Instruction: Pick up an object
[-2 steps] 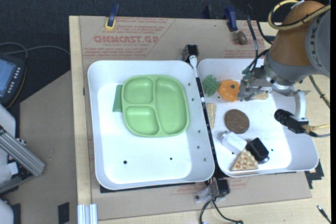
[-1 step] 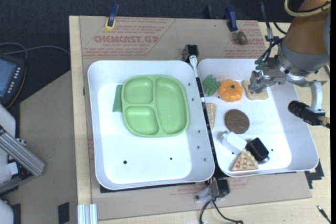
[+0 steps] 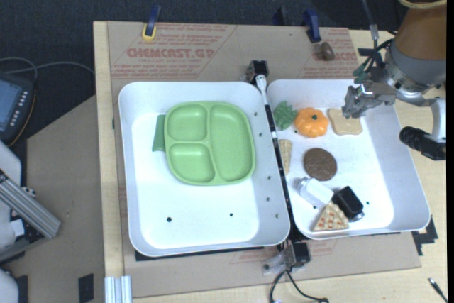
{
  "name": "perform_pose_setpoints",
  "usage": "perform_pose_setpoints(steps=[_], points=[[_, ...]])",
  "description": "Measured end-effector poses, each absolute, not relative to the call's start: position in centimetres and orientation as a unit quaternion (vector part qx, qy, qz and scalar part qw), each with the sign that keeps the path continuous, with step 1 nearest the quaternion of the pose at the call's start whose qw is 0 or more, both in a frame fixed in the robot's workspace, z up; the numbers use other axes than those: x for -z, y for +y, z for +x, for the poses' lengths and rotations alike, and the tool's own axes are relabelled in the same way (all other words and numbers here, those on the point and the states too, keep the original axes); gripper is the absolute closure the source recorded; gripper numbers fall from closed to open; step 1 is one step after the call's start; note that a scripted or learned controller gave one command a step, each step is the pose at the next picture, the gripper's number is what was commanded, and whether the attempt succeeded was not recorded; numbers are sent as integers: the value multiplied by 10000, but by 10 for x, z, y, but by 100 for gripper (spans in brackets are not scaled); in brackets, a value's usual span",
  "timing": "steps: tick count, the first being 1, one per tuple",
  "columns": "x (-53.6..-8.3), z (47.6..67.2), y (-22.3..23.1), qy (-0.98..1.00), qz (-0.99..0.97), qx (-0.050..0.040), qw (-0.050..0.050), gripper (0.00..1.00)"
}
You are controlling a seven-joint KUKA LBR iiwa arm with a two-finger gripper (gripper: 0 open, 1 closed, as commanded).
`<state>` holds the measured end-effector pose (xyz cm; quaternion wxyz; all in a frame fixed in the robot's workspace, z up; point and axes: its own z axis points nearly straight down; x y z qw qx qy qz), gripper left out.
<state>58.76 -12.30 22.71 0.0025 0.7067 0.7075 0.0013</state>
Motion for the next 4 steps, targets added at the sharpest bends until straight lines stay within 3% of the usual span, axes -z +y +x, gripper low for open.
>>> perform_pose_setpoints(steps=[4], points=[[-215, 655, 60, 7085, 7057, -13, 13, 100]])
